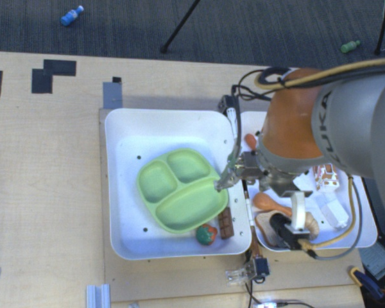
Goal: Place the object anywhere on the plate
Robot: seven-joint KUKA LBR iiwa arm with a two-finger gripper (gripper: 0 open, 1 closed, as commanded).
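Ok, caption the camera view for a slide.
Grey arm reaching over two white bins; green plate in the left bin, small ball beside it.

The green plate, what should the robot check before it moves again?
1. Green plate flat in the left bin: ok.
2. Plate sections free for a drop: ok.
3. Claw over the plate's right edge: ok.
4. Something held in the claw: cannot tell.
5. Small round toy and brown block off the plate, beside its lower edge: ok.
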